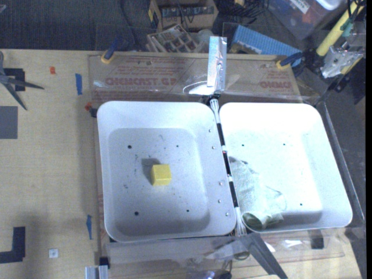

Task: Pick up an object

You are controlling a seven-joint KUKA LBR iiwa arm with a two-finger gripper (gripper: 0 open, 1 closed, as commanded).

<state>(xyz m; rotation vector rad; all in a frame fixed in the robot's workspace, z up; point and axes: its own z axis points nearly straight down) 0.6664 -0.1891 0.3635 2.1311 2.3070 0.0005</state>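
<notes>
2 shallow white bins sit side by side on the wooden table (46, 173). The left bin (116, 121) holds a small yellow block (161, 174), which lies on the bin floor a little toward 7 o'clock from the floor's middle, clear of every wall, with a faint grey shadow at its 10 o'clock side. A few dark specks dot the floor around it.

The right bin (302, 127) holds a crumpled pale cloth (251, 185) along its left wall, running from about the wall's midpoint down toward 6 o'clock. At the cloth's lower end, touching it or wrapped in it, a rolled greenish cylinder (260, 218) rests in the bin's 7 o'clock corner; which of the 2 it is cannot be told.

Between the bins runs a dark seam with small fasteners. At 12 o'clock from that seam a shiny upright metal bracket (217, 63) stands on a clear sheet printed with red lettering. 2 blue clamps (289, 58) grip that sheet's far edge.

The pincer's state cannot be told.
</notes>
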